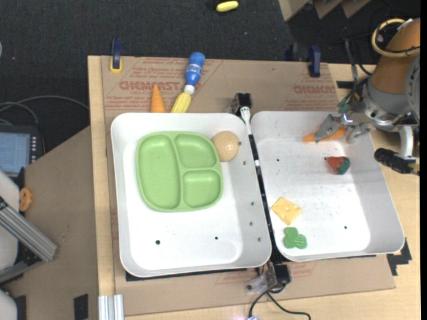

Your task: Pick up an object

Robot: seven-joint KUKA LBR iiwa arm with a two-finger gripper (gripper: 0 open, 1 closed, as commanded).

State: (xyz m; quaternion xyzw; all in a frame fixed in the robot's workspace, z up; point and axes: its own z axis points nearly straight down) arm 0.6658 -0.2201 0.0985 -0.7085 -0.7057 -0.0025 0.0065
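Carrot (312, 137) lies partly hidden under the tool (331, 129), whose grip I cannot tell.

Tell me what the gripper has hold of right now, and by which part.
Cannot tell. The gripper is low in the right bin, right against the orange carrot-like piece, but the view does not settle whether that piece sits between them.

We look down from one fixed camera set above the table (100, 179), tilted at a slant and far enough back to take in both white bins: the left bin (133, 245) and the right bin (373, 225). The arm (393, 79) enters from our right edge.
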